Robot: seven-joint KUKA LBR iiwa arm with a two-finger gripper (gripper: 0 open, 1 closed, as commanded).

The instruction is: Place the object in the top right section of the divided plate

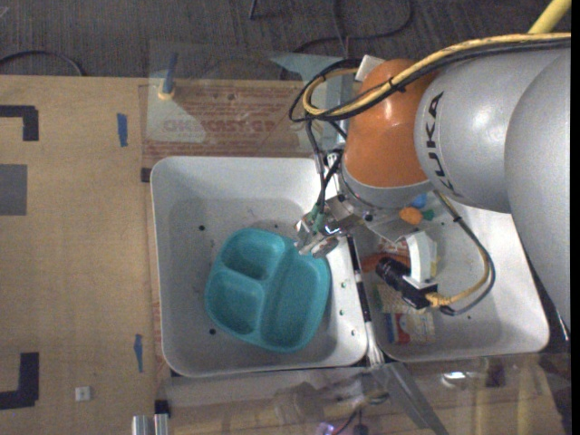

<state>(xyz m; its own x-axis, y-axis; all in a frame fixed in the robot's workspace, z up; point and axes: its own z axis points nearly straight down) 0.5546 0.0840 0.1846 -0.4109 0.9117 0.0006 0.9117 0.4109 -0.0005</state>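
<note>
Camera view puts the gripper (pixel 314 239) over the left bin (pixel 181 188), right at the far right rim of the teal divided plate (pixel 263 324). You cannot tell from this angle whether it is wide, narrow or carrying anything, because the wrist and its wiring crowd that spot. The plate lies flat in the middle of the left bin, turned at a slant. Its one large compartment (pixel 294 302) is on the right, next to the wall between the bins. Its two smaller compartments sit on the left, one farther (pixel 246 254) and one nearer (pixel 234 299). The gripper sits above the far end of the large compartment, close to the plate's edge. You cannot single out the object for certain. The loose things you can see are all in the right bin (pixel 512 288), apart from the plate. A small orange and blue item (pixel 413 214) lies toward that bin's far left, just beside the wrist. A flat printed packet (pixel 406 326) lies toward its near left corner. The arm (pixel 489 125) comes in from the right across the right bin, and its orange band (pixel 385 143) hangs over the far edge between the two bins. Both bins rest on the pale wooden bench (pixel 72 261). The bench carries a strip of blue tape (pixel 122 130) beyond the left bin's far left corner.
</note>
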